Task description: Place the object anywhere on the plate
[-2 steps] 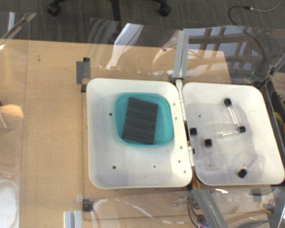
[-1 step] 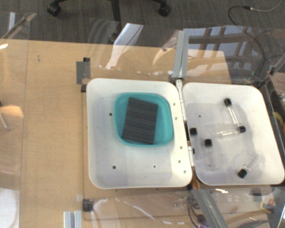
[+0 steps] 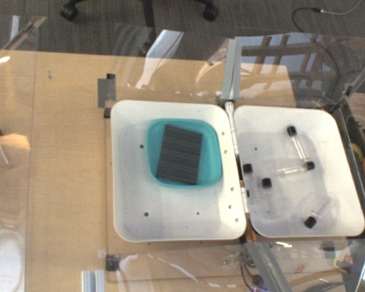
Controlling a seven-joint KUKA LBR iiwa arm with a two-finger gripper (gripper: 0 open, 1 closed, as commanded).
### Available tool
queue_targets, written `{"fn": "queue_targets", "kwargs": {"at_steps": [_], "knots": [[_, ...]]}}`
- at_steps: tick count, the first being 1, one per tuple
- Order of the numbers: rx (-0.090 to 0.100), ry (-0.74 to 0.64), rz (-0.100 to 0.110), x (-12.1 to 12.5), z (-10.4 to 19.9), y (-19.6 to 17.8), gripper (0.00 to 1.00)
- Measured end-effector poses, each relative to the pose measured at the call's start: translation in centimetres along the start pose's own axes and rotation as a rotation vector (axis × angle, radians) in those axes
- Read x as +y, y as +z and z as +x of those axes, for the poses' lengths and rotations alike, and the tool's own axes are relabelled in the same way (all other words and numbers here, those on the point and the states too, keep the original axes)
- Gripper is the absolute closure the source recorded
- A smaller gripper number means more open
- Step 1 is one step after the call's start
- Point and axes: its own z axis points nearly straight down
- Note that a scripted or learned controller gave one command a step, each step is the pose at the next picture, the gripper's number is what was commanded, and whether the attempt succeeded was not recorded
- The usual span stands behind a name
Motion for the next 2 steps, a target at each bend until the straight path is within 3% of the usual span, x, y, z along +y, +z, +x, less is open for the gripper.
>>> {"fn": "queue_targets", "kwargs": {"at_steps": [1, 2], "knots": [[0.000, 0.043, 0.002, -0.16, 0.43, 0.05, 0.00], [0.000, -0.119, 0.003, -0.13, 0.26, 0.10, 0.00]]}}
